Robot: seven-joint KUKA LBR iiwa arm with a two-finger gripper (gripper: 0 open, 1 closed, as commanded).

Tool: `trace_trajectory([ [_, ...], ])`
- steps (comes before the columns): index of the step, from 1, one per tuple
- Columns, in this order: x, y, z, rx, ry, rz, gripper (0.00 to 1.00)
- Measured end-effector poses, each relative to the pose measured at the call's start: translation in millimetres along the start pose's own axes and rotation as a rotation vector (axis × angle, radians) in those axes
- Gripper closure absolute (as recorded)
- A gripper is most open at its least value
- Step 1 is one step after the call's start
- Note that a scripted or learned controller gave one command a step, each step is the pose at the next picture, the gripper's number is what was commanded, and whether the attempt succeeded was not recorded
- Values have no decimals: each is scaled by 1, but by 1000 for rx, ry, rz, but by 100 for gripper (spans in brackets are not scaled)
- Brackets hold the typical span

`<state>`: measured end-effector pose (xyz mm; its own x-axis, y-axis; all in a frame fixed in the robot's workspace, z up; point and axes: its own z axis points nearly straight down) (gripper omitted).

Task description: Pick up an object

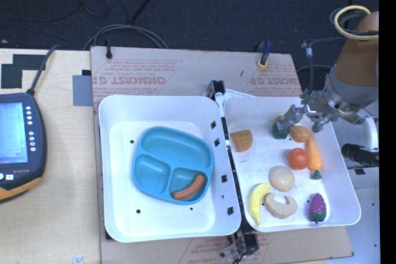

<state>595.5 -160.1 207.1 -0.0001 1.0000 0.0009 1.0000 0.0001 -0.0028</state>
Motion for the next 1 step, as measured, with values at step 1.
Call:
trace_trajectory([
  [1, -1, 0, -10, 1, 1, -1, 100],
])
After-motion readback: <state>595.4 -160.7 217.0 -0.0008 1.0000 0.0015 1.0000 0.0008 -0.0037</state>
